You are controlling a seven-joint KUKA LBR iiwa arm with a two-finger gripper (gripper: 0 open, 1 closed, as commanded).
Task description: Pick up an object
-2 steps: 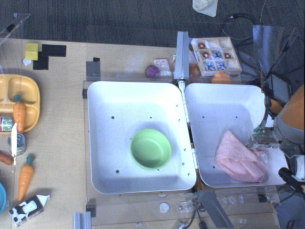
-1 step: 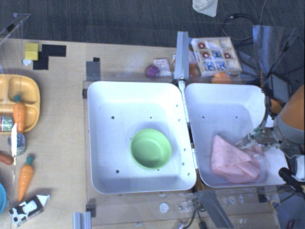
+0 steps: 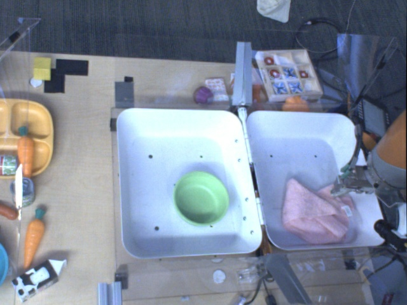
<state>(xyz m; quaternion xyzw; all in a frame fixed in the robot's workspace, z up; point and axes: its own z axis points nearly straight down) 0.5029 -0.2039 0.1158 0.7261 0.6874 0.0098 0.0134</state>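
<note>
Right under your gripper [image 3: 346, 184], at the near-right corner of the right bin [image 3: 299, 127], lies the pink cloth [image 3: 315, 216], crumpled into a loose heap on the bin floor; the gripper is at the cloth's right edge, and whether it is open, closed or already pinching fabric I cannot tell from this angle. You should expect the cloth to be light, soft and limp: it will sag and drape when lifted, will not break, and should not slip much if you catch a fold. Your best hold looks like a raised ridge or bunched crease near the middle of the heap, not a flat edge lying against the floor. Further to the gripper's left, past the divider between the bins, the green bowl [image 3: 201, 198] sits in the left bin [image 3: 140, 138]; you would likely find it stiff, smooth and harder to pinch, except by its rim.
</note>
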